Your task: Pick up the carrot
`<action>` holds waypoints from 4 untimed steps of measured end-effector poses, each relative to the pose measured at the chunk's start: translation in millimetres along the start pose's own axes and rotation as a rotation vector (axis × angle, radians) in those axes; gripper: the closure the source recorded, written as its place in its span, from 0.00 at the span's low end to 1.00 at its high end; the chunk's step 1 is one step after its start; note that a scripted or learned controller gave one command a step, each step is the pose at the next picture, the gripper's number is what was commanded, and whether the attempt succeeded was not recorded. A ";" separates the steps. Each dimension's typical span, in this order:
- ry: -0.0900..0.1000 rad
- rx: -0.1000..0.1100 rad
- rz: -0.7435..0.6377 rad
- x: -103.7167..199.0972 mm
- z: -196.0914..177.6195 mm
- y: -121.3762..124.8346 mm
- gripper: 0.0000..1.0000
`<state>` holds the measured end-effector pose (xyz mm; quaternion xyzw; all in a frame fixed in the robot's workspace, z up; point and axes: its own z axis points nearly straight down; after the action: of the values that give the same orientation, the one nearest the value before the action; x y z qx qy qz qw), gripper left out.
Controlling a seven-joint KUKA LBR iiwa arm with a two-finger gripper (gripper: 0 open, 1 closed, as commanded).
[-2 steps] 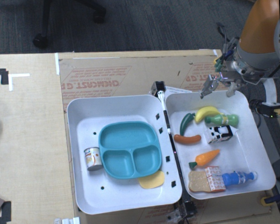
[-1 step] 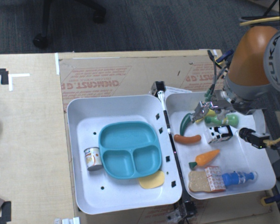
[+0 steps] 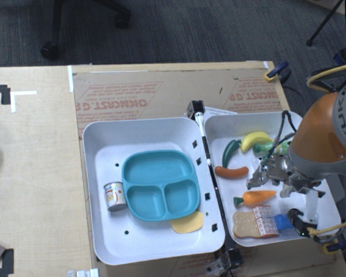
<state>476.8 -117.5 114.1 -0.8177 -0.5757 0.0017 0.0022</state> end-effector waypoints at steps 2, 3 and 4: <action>-0.003 -0.015 -0.440 22.8 20.0 -3.5 0.00; -0.002 -0.008 -0.835 12.6 21.7 -1.9 0.00; -0.002 -0.012 -0.828 12.9 12.5 0.3 1.00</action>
<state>481.4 -105.4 101.6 -0.5168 -0.8561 -0.0019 -0.0028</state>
